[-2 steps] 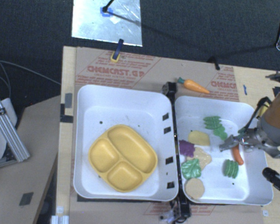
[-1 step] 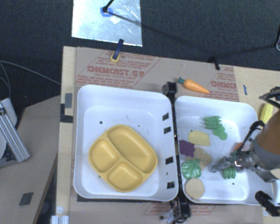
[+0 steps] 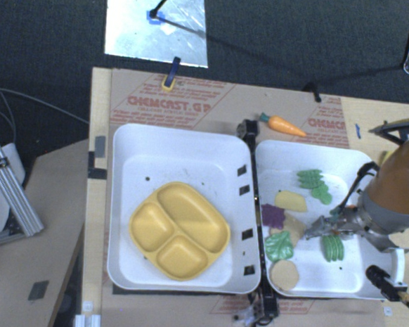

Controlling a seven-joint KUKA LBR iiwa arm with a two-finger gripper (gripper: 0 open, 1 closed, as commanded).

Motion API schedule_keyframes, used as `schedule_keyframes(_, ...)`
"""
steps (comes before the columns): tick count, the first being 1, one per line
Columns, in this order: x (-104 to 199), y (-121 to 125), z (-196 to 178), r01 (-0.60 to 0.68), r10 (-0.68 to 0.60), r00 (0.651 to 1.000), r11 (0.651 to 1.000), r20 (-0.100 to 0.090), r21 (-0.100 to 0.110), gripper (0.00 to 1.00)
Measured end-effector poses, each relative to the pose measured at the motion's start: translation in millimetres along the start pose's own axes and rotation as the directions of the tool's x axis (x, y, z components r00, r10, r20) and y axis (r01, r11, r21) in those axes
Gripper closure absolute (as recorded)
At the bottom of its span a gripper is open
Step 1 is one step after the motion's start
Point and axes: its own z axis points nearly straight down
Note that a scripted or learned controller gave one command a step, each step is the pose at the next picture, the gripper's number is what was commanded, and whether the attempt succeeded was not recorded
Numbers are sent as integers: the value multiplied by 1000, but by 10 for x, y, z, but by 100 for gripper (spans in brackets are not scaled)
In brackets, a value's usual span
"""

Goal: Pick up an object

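Low in the right white plastic bin (image 3: 343, 279), the metal end effector (image 3: 330, 229) hovers over a ribbed dark-green toy vegetable (image 3: 333, 247); its finger spread cannot be told. Nearby lies a smooth yellow block (image 3: 291, 201).

The arm (image 3: 400, 189) runs off the right edge, so most of it is cut away. Its gripper (image 3: 324, 227) is a blurred grey tangle over the right bin (image 3: 318, 155), partly covering the green toy (image 3: 333, 247) beneath. The purple piece (image 3: 272, 215) is too small to identify.
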Motion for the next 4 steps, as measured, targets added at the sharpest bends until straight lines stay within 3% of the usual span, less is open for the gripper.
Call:
schedule_keyframes(1,-367,260,33,-3,3,1000,1000,2,-2,0)
schedule_keyframes(2,-356,258,-73,0,0,1000,1000,1,-3,100)
schedule_keyframes(3,-155,-213,46,-4,4,1000,1000,-2,5,100)
schedule_keyframes(4,-174,-312,39,-4,4,1000,1000,-1,2,100)
